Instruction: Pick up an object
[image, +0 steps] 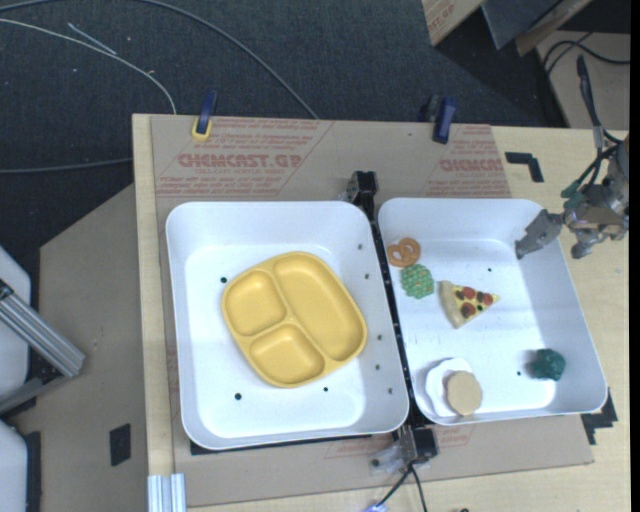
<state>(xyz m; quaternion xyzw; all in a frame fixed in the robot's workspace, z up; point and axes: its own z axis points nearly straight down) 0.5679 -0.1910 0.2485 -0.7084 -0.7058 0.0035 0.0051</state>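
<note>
The right bin holds a small brown pretzel, a green bumpy piece, a pizza slice, a dark teal lump and a round tan disc on a white base. My gripper hangs over the bin's far right corner, open, with one finger pointing left and nothing between the two. The pizza slice lies well to its lower left.
A yellow three-compartment plate lies tilted in the left bin. Blue clamps sit on the cardboard's far edge. A black bracket stands between the bins at the back.
</note>
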